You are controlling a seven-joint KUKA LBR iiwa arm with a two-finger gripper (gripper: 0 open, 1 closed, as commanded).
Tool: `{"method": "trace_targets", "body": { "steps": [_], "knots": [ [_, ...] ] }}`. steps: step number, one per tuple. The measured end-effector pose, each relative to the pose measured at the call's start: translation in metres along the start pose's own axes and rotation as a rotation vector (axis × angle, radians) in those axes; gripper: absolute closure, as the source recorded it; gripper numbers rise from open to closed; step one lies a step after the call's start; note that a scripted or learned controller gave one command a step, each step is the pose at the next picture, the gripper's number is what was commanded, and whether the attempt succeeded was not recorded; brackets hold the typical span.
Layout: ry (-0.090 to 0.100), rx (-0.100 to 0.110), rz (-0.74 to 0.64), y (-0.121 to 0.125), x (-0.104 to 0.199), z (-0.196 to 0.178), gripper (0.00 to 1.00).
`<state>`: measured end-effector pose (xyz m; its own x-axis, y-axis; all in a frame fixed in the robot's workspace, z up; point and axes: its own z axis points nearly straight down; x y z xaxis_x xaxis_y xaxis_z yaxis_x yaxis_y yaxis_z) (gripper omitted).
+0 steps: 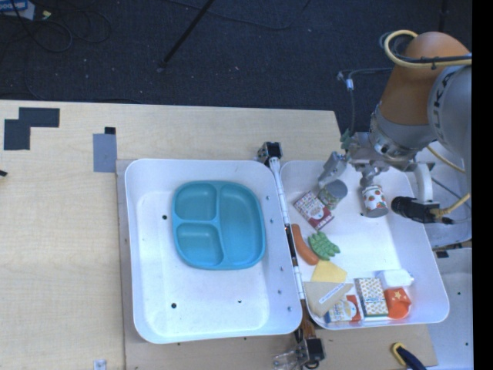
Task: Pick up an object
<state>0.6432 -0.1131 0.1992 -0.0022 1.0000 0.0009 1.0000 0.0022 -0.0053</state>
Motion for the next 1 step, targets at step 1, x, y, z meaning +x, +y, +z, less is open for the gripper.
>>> {"method": "trace_targets", "body": {
  "steps": [1],
  "knots": [
    [0.0,0.003,0.002,0.0001,-0.0049,0.0382,0.0]
  ]
}}
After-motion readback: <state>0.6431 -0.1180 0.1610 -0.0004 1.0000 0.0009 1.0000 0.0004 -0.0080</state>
